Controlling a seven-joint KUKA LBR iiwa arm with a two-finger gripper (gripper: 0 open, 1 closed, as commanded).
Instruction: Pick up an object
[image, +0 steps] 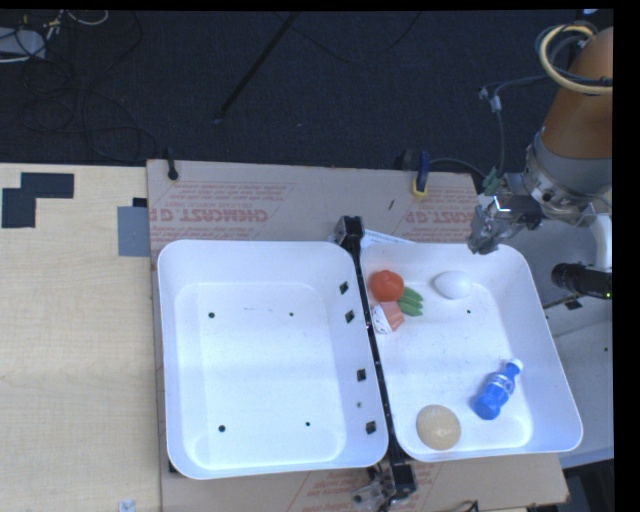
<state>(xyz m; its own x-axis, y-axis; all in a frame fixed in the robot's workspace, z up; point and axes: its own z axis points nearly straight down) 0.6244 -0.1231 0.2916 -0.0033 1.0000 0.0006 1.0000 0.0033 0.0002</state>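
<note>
Where the right bin's (540, 300) far corner lies, gripper (484, 240) hovers — grip unreadable, blue bottle (496, 390) well apart.

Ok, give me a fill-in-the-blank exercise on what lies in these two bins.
1. The blue bottle lies in the ____ bin as the camera sees it.
2. The white egg-shaped object rests near that bin's ____ edge.
3. The red object sits close to the ____ between the two bins.
4. The round tan object lies to the ____ of the blue bottle in the picture.

Missing words: right; far; divider; left
</note>
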